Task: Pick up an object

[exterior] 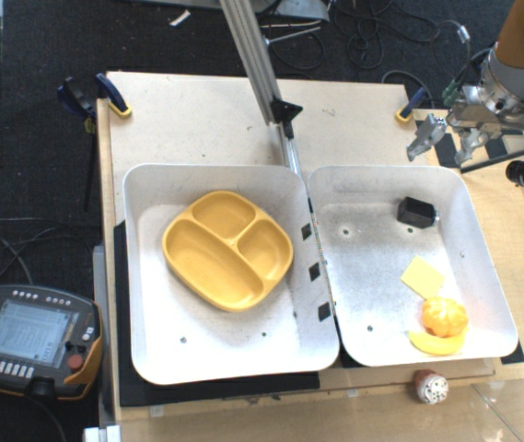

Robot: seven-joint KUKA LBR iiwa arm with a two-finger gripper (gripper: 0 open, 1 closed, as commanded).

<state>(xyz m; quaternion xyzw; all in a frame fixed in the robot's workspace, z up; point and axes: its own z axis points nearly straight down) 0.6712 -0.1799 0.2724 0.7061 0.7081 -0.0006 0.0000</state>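
Note:
The right bin point(354, 247) holds a small black block point(417, 212) near its far side. Nearer the front lie a flat pale-yellow square point(422, 276), an orange fruit point(445, 317) and a yellow banana-shaped piece point(435, 343) under the fruit. A yellow divided plate point(228, 249) lies in the left bin point(151, 339). My gripper point(448, 144) hangs above the bench just beyond the right bin's far right corner, well clear of the objects. Its fingers are open with nothing between them.
A slanted metal pole point(257, 63) runs down to the gap between the bins. A small speckled ball point(432, 388) sits on the bench in front of the right bin. A teach pendant point(31, 339) lies at the lower left. Clamps point(114, 95) grip the bench's far corners.

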